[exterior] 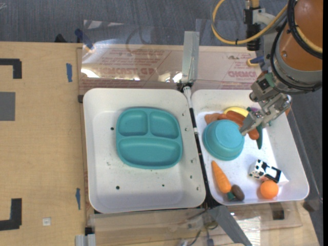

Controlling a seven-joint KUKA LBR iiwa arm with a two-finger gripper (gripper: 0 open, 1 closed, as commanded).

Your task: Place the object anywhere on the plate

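The end effector (259, 118) hangs just right of the bowl (224, 139), among crowded toys; whether it grips anything I cannot tell. The plate (149, 137) lies left of the bowl. Clutter risks a mis-grasp.

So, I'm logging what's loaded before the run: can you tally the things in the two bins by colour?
Teal: 2, the divided plate and the bowl
Orange: 3, a carrot, a ball, and a piece behind the bowl
Yellow: 1, a piece
Black and white: 1, a toy cow
Brown: 1, a small lump
Total: 8
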